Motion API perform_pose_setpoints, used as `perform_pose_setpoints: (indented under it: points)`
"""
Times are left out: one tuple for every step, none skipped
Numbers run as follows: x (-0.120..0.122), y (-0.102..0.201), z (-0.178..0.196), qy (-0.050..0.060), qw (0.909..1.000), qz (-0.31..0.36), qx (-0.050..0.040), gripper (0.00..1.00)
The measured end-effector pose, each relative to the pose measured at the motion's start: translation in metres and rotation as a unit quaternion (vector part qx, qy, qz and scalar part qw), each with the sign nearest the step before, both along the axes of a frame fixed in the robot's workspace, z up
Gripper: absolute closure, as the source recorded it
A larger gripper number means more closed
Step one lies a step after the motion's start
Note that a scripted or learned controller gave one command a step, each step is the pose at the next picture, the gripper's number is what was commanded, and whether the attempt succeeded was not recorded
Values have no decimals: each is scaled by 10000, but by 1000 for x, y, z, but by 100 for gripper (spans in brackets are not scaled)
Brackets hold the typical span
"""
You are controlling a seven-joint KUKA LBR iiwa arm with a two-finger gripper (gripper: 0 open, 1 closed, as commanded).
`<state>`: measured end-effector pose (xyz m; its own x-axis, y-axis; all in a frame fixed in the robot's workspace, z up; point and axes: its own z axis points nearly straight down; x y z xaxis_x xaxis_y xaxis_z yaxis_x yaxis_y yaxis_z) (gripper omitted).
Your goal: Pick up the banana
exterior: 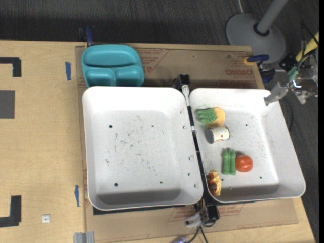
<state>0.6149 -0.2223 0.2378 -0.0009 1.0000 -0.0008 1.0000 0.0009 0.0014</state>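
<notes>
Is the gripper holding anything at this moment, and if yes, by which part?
Nothing is held. The gripper is at the right bin's far right corner, away from the banana.

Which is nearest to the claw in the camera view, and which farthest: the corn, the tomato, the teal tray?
1. The corn, in the right bin's upper left, is nearest the claw.
2. The tomato, lower in that bin, is next.
3. The teal tray, beyond the left bin, is farthest.

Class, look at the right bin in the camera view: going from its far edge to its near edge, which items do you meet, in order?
Corn cob → small white cup → red tomato → banana.
</notes>
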Motion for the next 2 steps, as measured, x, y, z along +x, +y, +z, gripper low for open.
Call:
perform_pose_setpoints:
  points:
    - [-122, 19, -29, 12, 10000, 89, 6, 0]
    - [-128, 7, -124, -69, 9961, 876, -14, 0]
